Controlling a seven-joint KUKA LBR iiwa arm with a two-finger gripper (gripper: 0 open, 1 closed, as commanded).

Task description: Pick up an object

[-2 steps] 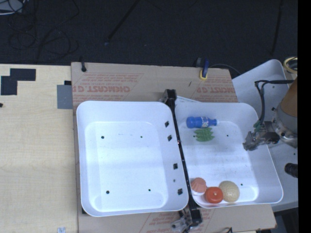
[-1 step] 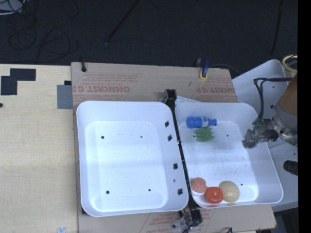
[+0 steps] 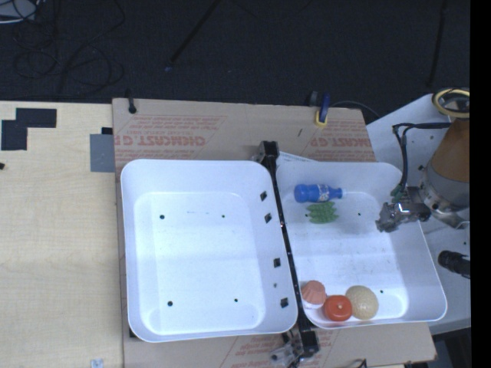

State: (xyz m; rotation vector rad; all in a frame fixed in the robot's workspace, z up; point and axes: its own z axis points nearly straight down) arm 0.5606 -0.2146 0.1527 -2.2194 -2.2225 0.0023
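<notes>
The right bin (image 3: 418,259) holds a blue bottle (image 3: 316,193) lying on its side near the back, with a small green leafy item (image 3: 323,213) just in front of it. At the bin's front edge sit a pink shell-like piece (image 3: 313,291), a red tomato-like ball (image 3: 337,307) and a tan round object (image 3: 363,301), close together. My gripper (image 3: 389,219) hangs at the bin's right side, well right of the green item and apart from every object. Nothing shows between its fingers.
The left bin (image 3: 134,205) lies beside the right one, a black clip strip (image 3: 278,228) joining them. Both rest on brown cardboard (image 3: 192,133). The arm's orange band (image 3: 454,153) and cables (image 3: 406,140) stand at the right edge.
</notes>
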